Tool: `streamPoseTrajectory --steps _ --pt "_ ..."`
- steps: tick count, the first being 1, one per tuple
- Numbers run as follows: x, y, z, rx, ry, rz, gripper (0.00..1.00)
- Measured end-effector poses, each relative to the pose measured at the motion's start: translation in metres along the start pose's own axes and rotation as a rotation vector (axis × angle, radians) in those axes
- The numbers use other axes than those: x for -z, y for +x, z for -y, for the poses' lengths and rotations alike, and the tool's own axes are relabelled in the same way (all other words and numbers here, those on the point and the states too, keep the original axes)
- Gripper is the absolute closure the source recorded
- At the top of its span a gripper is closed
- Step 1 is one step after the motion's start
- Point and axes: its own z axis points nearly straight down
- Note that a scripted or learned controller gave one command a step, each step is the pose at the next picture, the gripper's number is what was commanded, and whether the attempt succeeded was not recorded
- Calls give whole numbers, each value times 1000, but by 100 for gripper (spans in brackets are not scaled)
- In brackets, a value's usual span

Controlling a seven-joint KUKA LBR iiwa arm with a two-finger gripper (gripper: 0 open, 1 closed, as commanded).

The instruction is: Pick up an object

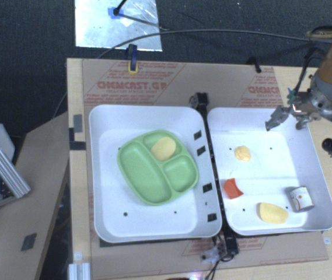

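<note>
The right bin (323,214) holds four things. A small yellow lump (243,153) lies near its middle. A red piece (232,188) sits close to its left wall, a yellow wedge (272,213) near its front edge, and a small can (300,198) by its right wall. These things lie well apart, with bare white floor between them. The gripper (287,116) hangs over the back edge of this bin, its fingers spread and grasping nothing. In the left bin (104,214) a green tray (148,182) carries a yellow ball (164,149) in its back compartment. The board (171,80) under the bins reads "CHEMCAST GP" in red. The floor (25,39) is dark.
</note>
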Motion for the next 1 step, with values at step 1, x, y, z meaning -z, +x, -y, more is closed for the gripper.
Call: streamPoseTrajectory --steps 1 --pt "-62 5 2 0 2 -1 0"
